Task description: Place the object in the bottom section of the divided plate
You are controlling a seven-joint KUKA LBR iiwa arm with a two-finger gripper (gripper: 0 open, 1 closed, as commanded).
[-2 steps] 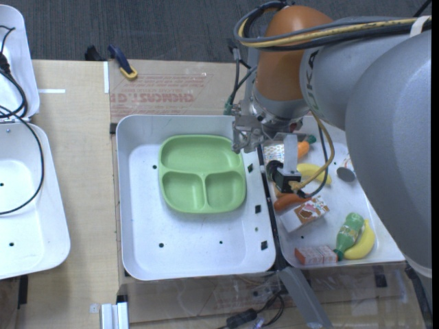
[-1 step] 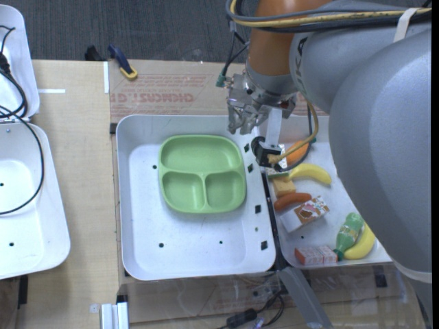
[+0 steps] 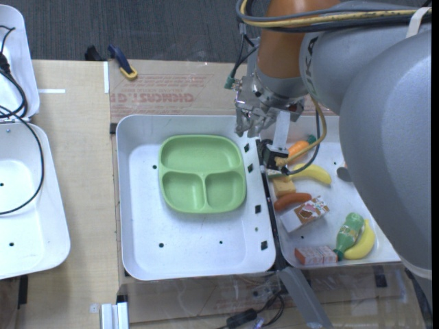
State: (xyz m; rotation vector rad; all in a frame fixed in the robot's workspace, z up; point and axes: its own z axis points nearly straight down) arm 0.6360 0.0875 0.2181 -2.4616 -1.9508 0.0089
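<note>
A green divided plate (image 3: 199, 157) lay in the far half of the white bin (image 3: 185, 247) on the view's left, closer to the wall shared with the neighbouring bin (image 3: 337, 155) than to the outer wall. Its one wide section faced the bin's far edge and its two smaller sections faced the near edge.

The gripper (image 3: 251, 126) hung at the far end of that shared wall, just above where the two bins met, with the grey arm and its orange band rising behind it. Whether the gripper was released or clenched could not be told, and nothing could be seen held in it.

The loose things all lay in the neighbouring bin. A carrot (image 3: 302, 148) sat near the far edge, just beside the gripper's mount, and a banana (image 3: 313, 175) lay just in front of it. A red sausage (image 3: 293, 200) lay close to the shared wall, touching a small carton (image 3: 310, 212). Toward the near corner, a green bottle (image 3: 348, 229) rested against a second banana (image 3: 364, 244), and a pink box (image 3: 317, 255) lay along the near edge.

A blue and yellow clamp (image 3: 122, 62) lay on the bench beyond the bins.
</note>
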